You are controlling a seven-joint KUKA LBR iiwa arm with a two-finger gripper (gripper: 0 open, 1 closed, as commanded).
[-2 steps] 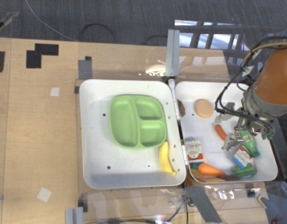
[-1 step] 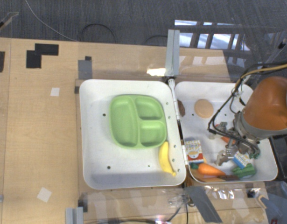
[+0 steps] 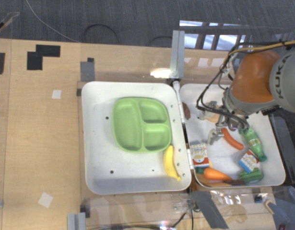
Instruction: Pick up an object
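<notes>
**Gripper lowered into right bin, above orange hot-dog toy**

The grey KUKA arm w/ orange band (image 3: pixel 253 78) is seen reaching in from the right, over the far half of the right shallow white bin (image 3: pixel 277 169). The two-finger gripper (image 3: pixel 227 128) is pointed down among the toys; whether it is wide or narrow can't be told, as the tool is masked by wrist and cables. Nothing is seen held.

Directly below/near side of the gripper an orange sausage-shaped toy (image 3: pixel 232 139) is lying at a slant, approx. touching the tool tip. Just right of it a green plastic bottle (image 3: pixel 253 143) is lying tilted. Nearer the front edge: a small blue-and-white carton (image 3: pixel 248 163), a green block-like toy (image 3: pixel 253 176), an orange carrot-shaped toy (image 3: pixel 216 174) and a white printed box w/ red base (image 3: pixel 199 155) against the bin's left wall. A small brown item (image 3: pixel 186 111) is seen at the far-left wall.

In the left white bin (image 3: pixel 97 143) a light-green three-compartment plastic tray (image 3: pixel 141 124) is set centrally; a yellow banana toy (image 3: pixel 171 163) is lying just beside its near-right corner, close to the divider between bins
</notes>
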